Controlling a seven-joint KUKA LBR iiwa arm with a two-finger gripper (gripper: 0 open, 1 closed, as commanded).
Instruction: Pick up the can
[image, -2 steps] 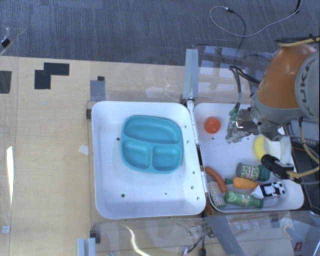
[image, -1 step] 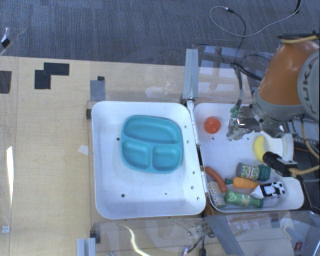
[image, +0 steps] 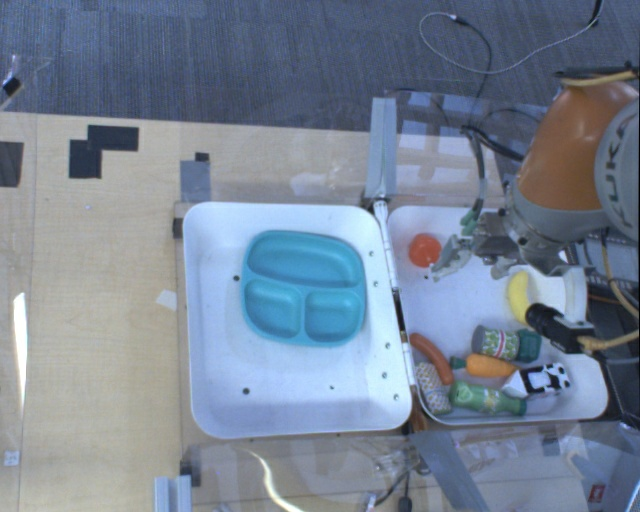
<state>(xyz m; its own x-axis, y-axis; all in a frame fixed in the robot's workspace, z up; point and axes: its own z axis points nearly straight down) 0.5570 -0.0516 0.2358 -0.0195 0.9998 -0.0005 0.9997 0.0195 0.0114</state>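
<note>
Your gripper (image: 452, 255) hangs fingers spread, empty, beside the red ball (image: 424, 249) at the right bin's (image: 590, 405) far edge — the can (image: 506, 343) lies near the front edge, touching the carrot (image: 490, 366); crowding could spoil your grasp

Two bins sit side by side on the bench (image: 100, 330). In the left bin (image: 215, 400), a divided tray (image: 303, 287) lies near the middle, slightly toward the far edge. The right bin (image: 590, 400) holds the rest. A tomato (image: 424, 249) lies near its far left corner, with the gripper (image: 455, 255) just to its right. A banana (image: 517, 294) lies toward the right edge. Along the near edge, from left to right, lie a sausage (image: 430, 350), a bottle (image: 486, 400) and a cow figure (image: 545, 380). A carrot (image: 488, 366) lies just behind the bottle, and the can (image: 506, 343) lies on its side just behind the carrot.
</note>
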